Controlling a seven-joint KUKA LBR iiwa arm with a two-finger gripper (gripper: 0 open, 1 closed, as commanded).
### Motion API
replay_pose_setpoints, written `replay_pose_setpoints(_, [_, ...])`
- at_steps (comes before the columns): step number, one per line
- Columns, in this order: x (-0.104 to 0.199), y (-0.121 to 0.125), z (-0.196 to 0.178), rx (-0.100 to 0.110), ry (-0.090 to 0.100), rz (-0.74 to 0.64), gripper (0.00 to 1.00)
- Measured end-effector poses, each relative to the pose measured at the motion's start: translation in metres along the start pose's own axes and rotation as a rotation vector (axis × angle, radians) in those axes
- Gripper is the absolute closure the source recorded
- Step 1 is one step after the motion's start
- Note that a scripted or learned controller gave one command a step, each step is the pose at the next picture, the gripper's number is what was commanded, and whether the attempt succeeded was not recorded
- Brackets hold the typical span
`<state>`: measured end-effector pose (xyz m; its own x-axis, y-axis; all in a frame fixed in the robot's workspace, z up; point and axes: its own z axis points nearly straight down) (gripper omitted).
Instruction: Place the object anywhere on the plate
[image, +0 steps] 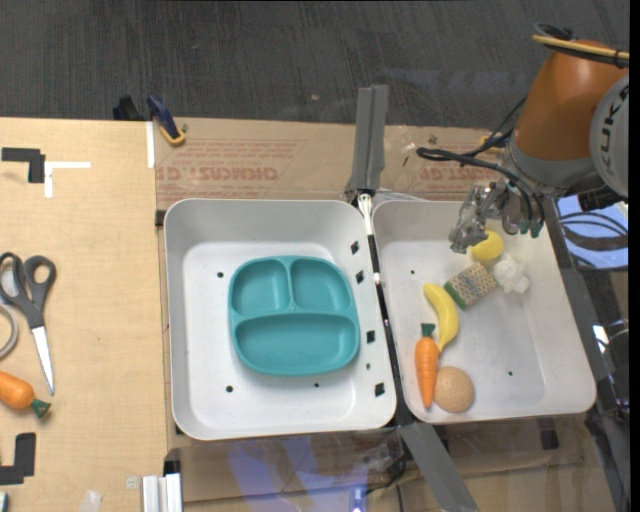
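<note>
Gripper (470, 232) hanging over the right bin (540, 385), at its far side, just beside a small yellow object (487, 247); jaw opening impossible to tell. Teal divided plate (294, 315) lying in the left bin (190, 330). Near the yellow object: a white lump (511, 274) and a patterned block (471, 286). Closer in: banana (442, 312), carrot (426, 370), brown egg (453, 389).
</note>
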<state>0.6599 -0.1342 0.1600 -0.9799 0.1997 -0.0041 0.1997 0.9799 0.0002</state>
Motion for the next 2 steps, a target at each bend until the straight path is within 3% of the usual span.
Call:
replay_pose_setpoints(1, [0.048,0.077,-0.033,0.0,0.001,0.148,1.0])
replay_pose_setpoints(2, [0.009,-0.004,-0.117,0.001,-0.001,0.347,1.0])
